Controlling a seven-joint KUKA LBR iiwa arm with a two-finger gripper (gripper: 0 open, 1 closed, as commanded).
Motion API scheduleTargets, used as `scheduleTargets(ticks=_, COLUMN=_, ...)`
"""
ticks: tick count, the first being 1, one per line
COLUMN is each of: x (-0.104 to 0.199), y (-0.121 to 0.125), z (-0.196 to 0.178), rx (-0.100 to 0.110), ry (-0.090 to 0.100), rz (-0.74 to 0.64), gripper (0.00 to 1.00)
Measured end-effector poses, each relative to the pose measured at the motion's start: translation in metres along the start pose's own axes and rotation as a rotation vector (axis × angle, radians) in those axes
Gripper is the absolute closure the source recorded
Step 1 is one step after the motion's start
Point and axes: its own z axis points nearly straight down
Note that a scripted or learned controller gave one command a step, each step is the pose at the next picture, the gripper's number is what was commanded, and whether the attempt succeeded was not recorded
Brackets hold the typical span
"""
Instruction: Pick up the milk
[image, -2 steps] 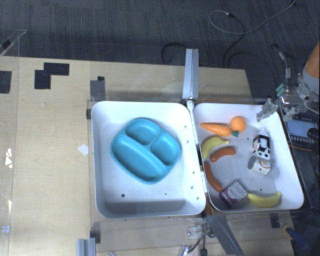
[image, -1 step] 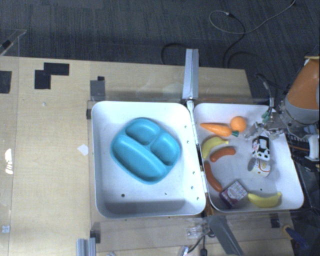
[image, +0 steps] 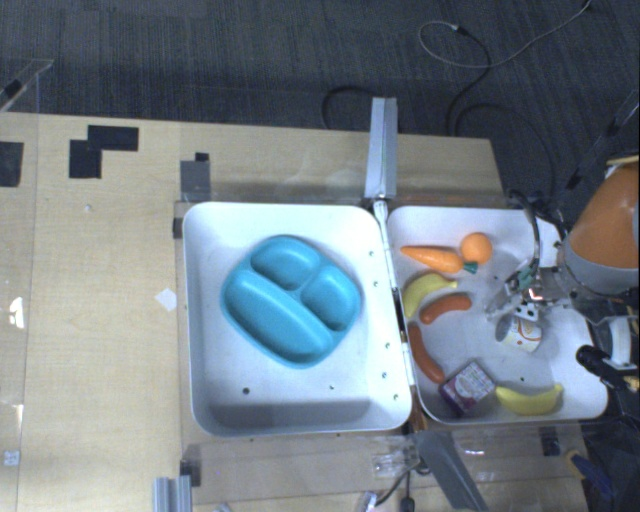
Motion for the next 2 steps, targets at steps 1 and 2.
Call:
scheduleTargets(ticks=1, x=0.000, y=0.003, z=-0.013, rx=-0.007, ry=-0.002, rz=-0.002, gripper=1.00)
scheduleTargets(ticks=2, x=0.042, y=0.027, z=-0.102, rx=0.006, ry=0.001, rz=-0.085, gripper=1.00)
